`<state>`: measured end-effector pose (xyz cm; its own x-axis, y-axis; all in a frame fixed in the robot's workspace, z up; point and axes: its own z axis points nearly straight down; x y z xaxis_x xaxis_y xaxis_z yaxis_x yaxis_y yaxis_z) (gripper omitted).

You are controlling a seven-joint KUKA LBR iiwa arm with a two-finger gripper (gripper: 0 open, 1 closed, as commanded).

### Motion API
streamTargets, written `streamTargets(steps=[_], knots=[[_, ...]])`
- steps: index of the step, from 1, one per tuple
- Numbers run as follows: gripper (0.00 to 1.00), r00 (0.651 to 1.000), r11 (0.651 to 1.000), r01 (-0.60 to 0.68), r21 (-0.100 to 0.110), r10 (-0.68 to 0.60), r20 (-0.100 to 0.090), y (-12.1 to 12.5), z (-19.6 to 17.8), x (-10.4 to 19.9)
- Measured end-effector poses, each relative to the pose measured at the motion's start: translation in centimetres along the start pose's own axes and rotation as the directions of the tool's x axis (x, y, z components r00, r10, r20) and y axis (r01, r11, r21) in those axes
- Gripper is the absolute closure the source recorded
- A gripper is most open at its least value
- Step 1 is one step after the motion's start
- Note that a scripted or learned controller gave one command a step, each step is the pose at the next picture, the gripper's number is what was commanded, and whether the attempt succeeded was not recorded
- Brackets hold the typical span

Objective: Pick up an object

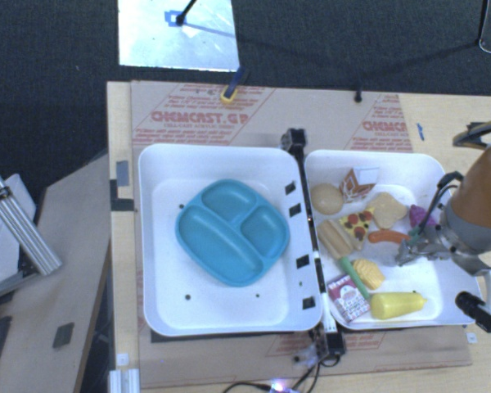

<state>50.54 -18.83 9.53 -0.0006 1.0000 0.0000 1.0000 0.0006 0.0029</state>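
Reaching in over the right-hand bin (pixel 432 167), the gripper (pixel 411 252) is seen low among the toy food, its dark tips set just beside the red sausage (pixel 386 237); whether the jaws are open or closed cannot be told, since they are small and blurred against the clutter, and nothing can be made out between them. Just left of the jaws, the sausage is laid across the bin floor, and a pizza slice (pixel 358 220) is found a little further left, next to a tan hot-dog bun (pixel 336 237). Above and left of the jaws a pale bread piece (pixel 388 209) is placed, with a purple item (pixel 417 215) just above the tips. Further up and left, a round beige bun (pixel 326 198) and a small brown-and-white carton (pixel 356 184) are seen. Below and left of the jaws a corn cob (pixel 368 273) is laid, with a green stick (pixel 353 274) touching it, a red-and-white packet (pixel 348 296) beyond, and a yellow pepper-like piece (pixel 397 304) directly below. Well to the left, in the other bin (pixel 159 170), a blue divided plate (pixel 231 232) is set. Behind the jaws, to the right, the grey wrist and orange band (pixel 484 191) are seen.
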Motion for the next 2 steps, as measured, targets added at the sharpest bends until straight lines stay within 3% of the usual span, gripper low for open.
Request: streamTargets(steps=[2], knots=[[1.0,1.0,1.0,0.003,-0.004,-0.003,0.003,-1.1,-12.0,-0.1]])
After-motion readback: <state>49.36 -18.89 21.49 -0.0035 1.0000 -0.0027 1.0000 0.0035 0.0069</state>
